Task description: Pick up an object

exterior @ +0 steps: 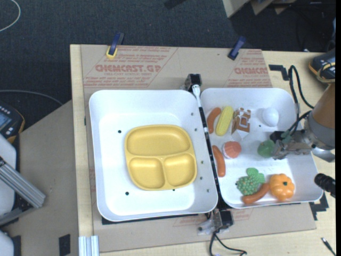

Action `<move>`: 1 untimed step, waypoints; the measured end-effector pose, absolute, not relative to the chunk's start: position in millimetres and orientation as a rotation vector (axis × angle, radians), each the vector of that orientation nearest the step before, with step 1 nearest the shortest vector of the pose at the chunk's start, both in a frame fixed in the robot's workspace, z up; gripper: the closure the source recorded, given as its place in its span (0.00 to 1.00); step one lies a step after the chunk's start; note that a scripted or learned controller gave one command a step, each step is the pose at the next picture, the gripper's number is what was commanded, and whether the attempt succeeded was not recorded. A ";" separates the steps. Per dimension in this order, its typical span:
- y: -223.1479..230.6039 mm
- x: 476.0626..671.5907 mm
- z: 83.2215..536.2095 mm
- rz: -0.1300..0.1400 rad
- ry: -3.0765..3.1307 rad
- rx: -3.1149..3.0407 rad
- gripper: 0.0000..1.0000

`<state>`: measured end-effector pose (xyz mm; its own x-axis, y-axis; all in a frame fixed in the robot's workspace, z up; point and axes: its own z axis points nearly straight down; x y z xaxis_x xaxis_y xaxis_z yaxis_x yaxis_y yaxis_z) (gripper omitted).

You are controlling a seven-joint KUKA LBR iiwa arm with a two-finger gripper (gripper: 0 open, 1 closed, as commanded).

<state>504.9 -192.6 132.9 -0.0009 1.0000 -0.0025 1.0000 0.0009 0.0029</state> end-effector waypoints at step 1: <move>-185.1 501.8 179.1 0.001 2.220 2.217 1.00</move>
<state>501.8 -185.1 179.1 -0.0017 1.0000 -0.0023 1.0000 0.0017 0.0035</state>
